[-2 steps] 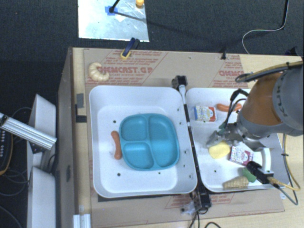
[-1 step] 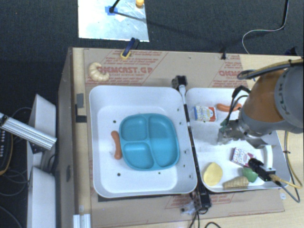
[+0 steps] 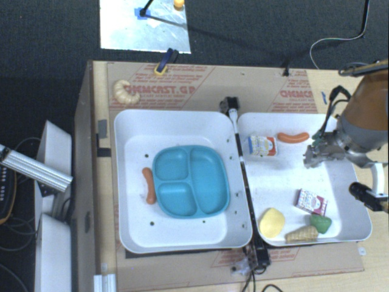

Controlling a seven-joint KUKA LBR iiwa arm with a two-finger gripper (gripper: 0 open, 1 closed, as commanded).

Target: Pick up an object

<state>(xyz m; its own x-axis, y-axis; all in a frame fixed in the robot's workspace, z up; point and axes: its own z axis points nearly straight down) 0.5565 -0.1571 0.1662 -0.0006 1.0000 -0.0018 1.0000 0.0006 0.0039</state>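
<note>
Two white bins side by side on cardboard-topped bench. Left bin (image 3: 130,163): blue divided plate (image 3: 190,181) in middle, orange sausage (image 3: 149,185) just left of plate, lying lengthwise. Right bin (image 3: 349,224): small carton (image 3: 261,145) near top left, second sausage (image 3: 293,137) just right of it, pink-white box (image 3: 312,202) lower right, green piece (image 3: 321,224) below box, yellow lump (image 3: 272,222) at bottom, cone (image 3: 302,234) between lump and green piece, touching the green. Arm in from right, gripper (image 3: 317,153) low over right bin's upper right area, just below and right of second sausage. Nothing seen between fingers; spread or pressed together: cannot tell. Croissant toy (image 3: 126,90) on cardboard beyond left bin.
</note>
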